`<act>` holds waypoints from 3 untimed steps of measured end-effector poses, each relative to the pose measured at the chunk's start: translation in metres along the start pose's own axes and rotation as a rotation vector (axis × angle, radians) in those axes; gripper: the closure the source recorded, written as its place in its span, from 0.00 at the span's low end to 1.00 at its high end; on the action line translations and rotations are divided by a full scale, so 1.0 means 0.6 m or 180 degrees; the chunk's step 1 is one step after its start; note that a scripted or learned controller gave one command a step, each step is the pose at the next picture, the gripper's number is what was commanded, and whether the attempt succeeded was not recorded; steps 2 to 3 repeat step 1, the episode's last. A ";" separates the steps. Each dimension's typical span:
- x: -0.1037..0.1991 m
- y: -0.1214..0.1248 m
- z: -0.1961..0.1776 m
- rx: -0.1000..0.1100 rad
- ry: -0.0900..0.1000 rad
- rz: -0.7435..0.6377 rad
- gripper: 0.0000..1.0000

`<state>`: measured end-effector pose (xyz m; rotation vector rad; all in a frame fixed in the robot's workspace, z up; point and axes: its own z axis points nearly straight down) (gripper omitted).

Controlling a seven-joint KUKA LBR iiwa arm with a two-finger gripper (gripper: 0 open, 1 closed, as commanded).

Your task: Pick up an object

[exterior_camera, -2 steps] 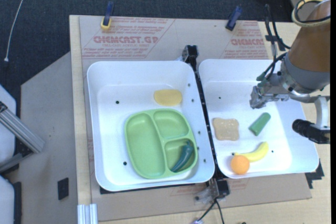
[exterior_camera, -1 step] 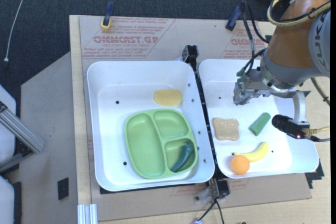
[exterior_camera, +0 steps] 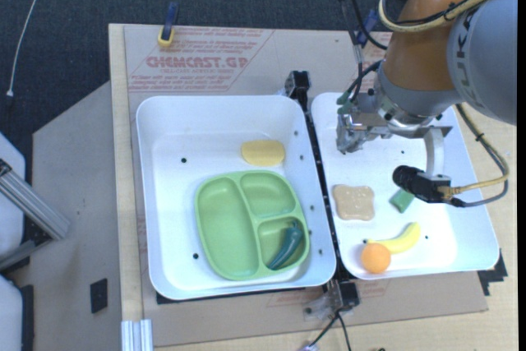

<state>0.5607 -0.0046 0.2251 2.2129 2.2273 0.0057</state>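
The claw (exterior_camera: 352,137) is seen hanging over the right bin (exterior_camera: 468,255); how far it is parted cannot be told, and nothing is seen held. Below it lie a slice of toast (exterior_camera: 353,202), a banana (exterior_camera: 400,239) and an orange (exterior_camera: 376,258). A green block (exterior_camera: 402,200) is partly hidden.

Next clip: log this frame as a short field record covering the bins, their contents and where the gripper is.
left bin: green divided plate, yellow piece
plate contents: dark green vegetable in the lower right compartment
right bin: toast slice, banana, orange, small green block
gripper: over the upper part of the right bin, above the toast slice
held object: none seen
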 end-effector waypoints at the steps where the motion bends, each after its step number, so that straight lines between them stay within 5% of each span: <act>1: 0.089 0.028 -0.016 0.0000 0.0001 0.0000 1.00; 3: 0.089 0.028 -0.016 0.0000 0.0001 0.0000 1.00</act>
